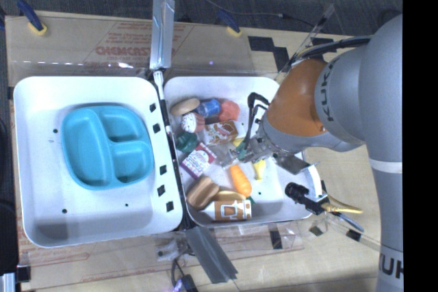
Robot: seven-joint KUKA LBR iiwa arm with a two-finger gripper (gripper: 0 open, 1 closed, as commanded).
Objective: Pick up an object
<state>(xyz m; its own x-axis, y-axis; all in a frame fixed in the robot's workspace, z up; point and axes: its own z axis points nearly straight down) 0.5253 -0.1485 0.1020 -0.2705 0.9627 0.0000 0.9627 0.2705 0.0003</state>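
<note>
toys [212, 147] lie heaped in the right bin [274, 208], a carrot [239, 180] nearest the gripper [250, 150], which sits low among them as if for a grab, though whether it grips anything i cannot tell.

The right bin's [291, 210] far side is covered by the arm [321, 106], whose base is cut off beyond it, and the gripper's [248, 150] fingers are too small to be made out.
</note>
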